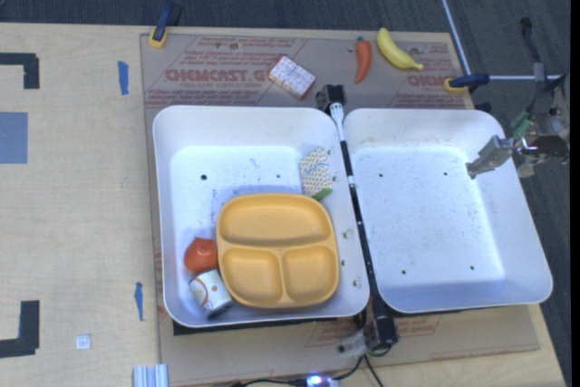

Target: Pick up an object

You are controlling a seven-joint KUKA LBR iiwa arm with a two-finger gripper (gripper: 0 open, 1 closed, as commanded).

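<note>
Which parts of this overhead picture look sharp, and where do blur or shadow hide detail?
Camera view: the yellow divided plate and the left bin are evenly lit and sharp; the gripper at the right bin's far edge is small and blurred; the floor beyond the bench is dim.

Divided tray [275,250] in left bin [172,195]; ball [200,256] and can [210,293] left of tray.

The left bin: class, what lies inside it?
The left bin holds a yellow divided plate, an orange-red ball, a small can and a patterned packet. Anything beneath the plate is hidden.
</note>
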